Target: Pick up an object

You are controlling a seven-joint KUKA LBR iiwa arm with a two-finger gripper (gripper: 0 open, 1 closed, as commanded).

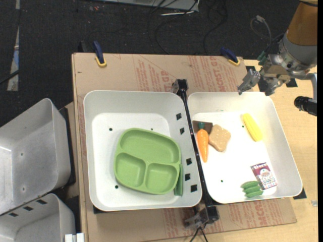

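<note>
The right bin holds an orange carrot, a tan bread slice, a yellow corn cob, a small red-and-white carton and a green pea pod. My gripper hangs open above the bin's far rim, toward its right corner, with nothing between its fingers. It is well clear of every object; the corn cob lies nearest, below it in the view.
The left bin carries a green divided plate. A black divider runs between the two bins. Blue-and-yellow clamps grip the board's far edge. Grey plastic tubs stand at the left.
</note>
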